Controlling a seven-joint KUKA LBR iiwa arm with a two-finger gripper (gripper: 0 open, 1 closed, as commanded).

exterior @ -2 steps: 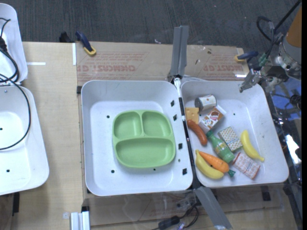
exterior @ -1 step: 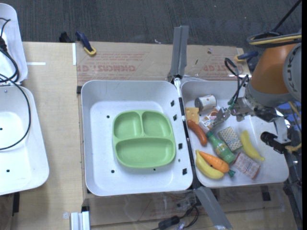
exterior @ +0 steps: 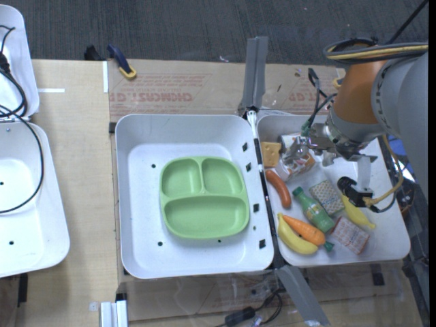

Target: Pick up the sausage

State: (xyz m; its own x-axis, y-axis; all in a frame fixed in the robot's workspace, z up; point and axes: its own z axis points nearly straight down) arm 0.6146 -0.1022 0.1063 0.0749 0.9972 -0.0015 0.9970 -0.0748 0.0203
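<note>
On the left, a green divided plate [exterior: 204, 197] sits in the left bin [exterior: 129, 182], well away from anything the move needs. Crossing the divider into the right bin [exterior: 392, 247], the sausage [exterior: 278, 187] lies hard against that bin's left wall, just below a yellow cheese-like block [exterior: 271, 153]. Its long axis runs from upper left to lower right, nearly along the wall (a tight spot for a finger on the wall side, I would judge). Below it lie a banana [exterior: 296, 240] and a carrot [exterior: 304, 229], with a small green bottle [exterior: 312, 209] just to its right. Further right and a little higher, the hand [exterior: 300, 152] hangs over the bin's upper part, amid a clutter of silvery parts and packets, and I cannot tell whether it is spread or pressed together, nor whether anything sits in it. The relation that matters: the sausage lies down and to the left of the hand, near but apart from it. So the coming move, as I judge it, calls for a short shift toward the wall, with the hand turned across the sausage's slanted length before descending. At the far right, a second banana [exterior: 355, 212] rests near the arm [exterior: 371, 94].
</note>
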